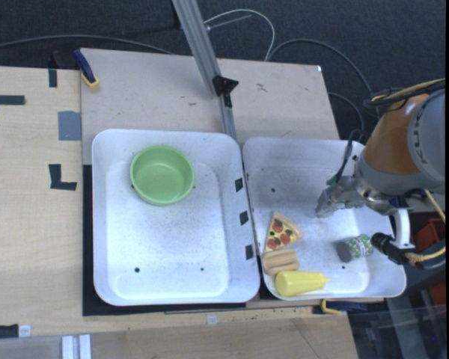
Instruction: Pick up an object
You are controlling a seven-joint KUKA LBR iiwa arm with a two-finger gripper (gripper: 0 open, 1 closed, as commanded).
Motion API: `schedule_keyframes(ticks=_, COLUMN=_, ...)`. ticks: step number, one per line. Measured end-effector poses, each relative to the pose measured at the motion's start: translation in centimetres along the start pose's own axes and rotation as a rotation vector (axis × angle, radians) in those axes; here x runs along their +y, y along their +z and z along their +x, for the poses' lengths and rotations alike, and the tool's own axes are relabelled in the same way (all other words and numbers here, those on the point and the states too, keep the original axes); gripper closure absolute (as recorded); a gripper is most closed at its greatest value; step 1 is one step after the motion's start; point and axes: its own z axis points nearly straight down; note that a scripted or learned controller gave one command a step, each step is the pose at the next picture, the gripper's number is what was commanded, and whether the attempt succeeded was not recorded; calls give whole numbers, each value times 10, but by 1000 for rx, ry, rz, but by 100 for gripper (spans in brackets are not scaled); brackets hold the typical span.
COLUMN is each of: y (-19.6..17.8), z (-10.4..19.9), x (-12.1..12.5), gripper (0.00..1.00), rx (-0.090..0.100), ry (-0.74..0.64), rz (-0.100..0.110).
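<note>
The right bin (299,159) holds a pizza slice (282,232), a tan hot-dog bun (280,261), a yellow bottle-shaped object (300,281) and a small green-and-grey can (355,247). My gripper (329,203) hangs over the right bin's middle right, above the bare floor. It is right of the pizza slice and up-left of the can. Nothing shows between its fingers.
A green bowl (162,174) sits in the upper part of the left bin (112,275). A grey metal pole (202,40) slants down to the bins' shared top edge. Cables run behind the bench at the upper right.
</note>
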Motion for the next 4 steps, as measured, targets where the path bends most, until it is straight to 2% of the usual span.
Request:
schedule_keyframes(ticks=2, y=-116, z=12, x=11, gripper=100, rx=1, ry=0, rz=-3)
schedule_keyframes(ticks=3, y=-123, z=13, x=11, gripper=100, rx=3, ry=1, rz=3)
schedule_keyframes(ticks=4, y=-133, z=69, x=23, gripper=100, rx=5, ry=-4, rz=3)
